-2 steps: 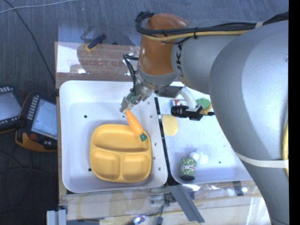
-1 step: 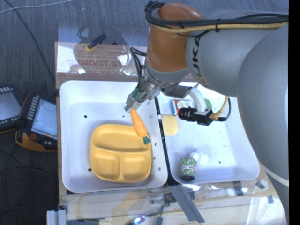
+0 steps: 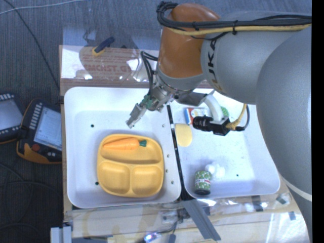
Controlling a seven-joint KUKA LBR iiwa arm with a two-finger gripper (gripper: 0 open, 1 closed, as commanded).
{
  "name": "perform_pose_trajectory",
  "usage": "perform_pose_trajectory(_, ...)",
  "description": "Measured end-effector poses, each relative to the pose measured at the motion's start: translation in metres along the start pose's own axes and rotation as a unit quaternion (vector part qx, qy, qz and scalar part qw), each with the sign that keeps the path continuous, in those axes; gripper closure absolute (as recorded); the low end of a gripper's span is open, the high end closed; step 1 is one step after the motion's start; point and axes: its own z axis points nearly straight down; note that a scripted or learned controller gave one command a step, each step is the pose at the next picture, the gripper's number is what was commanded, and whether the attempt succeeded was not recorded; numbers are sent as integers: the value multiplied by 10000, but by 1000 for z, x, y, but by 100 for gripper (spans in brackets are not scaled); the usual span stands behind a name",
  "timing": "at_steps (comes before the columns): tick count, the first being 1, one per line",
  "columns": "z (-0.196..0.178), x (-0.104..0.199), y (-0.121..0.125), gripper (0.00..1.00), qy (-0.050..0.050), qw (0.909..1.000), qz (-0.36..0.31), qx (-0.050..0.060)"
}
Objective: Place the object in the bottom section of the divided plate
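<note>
Camera view: gripper (image 3: 134,118) above divided plate (image 3: 131,164); grip state unclear; nothing visibly held.

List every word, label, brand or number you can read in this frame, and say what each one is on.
"K": a dark letter on the grey arm just below the orange band; the rest is cut off.
Faint reddish print on the clear bag behind the left bin: too blurred to read.
Label on the small green jar in the right bin: too small to read.
Pendant screen: unreadable.
</note>
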Motion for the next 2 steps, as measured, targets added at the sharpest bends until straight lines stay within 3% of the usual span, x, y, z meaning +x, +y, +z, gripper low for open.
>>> perform_pose_trajectory(1,51,52,13,0,6,9962,-872,4)
perform_pose_trajectory(2,-19,64,6,0,-2,10000,-69,-2)
